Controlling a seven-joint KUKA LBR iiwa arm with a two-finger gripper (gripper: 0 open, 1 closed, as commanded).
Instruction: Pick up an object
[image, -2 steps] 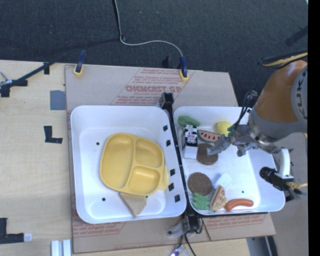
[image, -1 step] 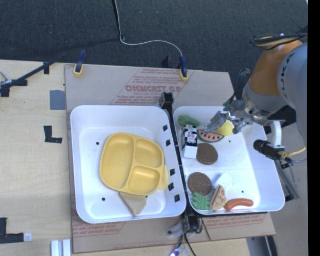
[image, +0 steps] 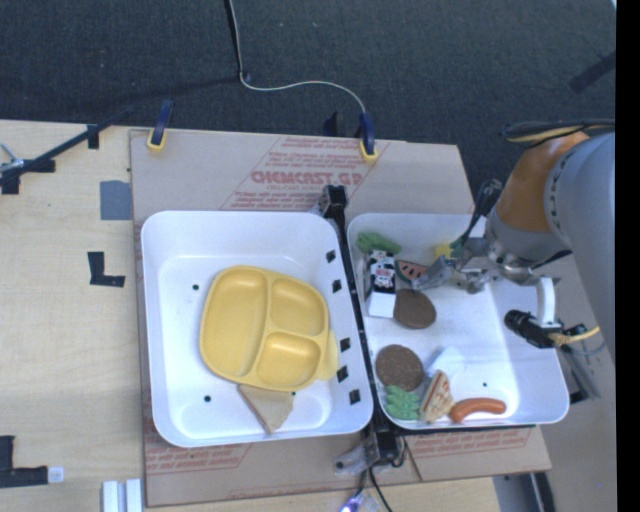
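Starting at the near rim of the right bin (image: 540, 408), a toy sausage (image: 478, 407), a ridged pastry wedge (image: 436, 395), a leafy green piece (image: 402, 402) and a round brown patty (image: 399, 366) are seen lying flat on the white floor, well apart from the arm. In the left bin (image: 160, 300), a yellow divided plate (image: 265, 327) is seen resting over a tan wedge (image: 266, 408).

Farther back in the right bin, a brown oval piece (image: 413, 310) is found just below the gripper (image: 436, 274), which is lowered among the far objects. A watermelon slice (image: 411, 270) lies right at its tip, with a small cow-print carton (image: 381, 272) just beside that. Whether the slice is touched cannot be told, and neither can it be told whether the gripper is open or closed, since its tip is small and dark against the clutter. Beyond these, a green toy (image: 376, 241) and a small yellow piece (image: 441, 249) are seen near the far wall.

Nothing is seen lifted off the bin floor, so the pick is judged not yet done. The approach appears complete; the grasp, most likely on the watermelon slice or the brown oval piece, and the lift are judged to be left.
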